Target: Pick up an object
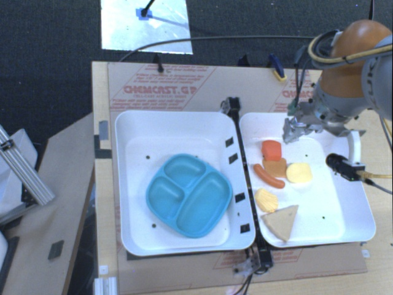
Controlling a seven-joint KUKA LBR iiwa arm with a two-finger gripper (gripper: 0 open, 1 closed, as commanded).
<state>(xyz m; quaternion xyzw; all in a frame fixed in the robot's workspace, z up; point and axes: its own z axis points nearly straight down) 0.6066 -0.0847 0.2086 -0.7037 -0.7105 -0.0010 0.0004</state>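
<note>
Five food pieces [274,168] lie just below the pincer [291,129], near the right bin's [353,217] divider edge; I cannot tell its state.

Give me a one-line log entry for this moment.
gripper: above right bin's far edge | holding: nothing seen | food: clustered on right bin's left side | blue plate: in left bin
</note>
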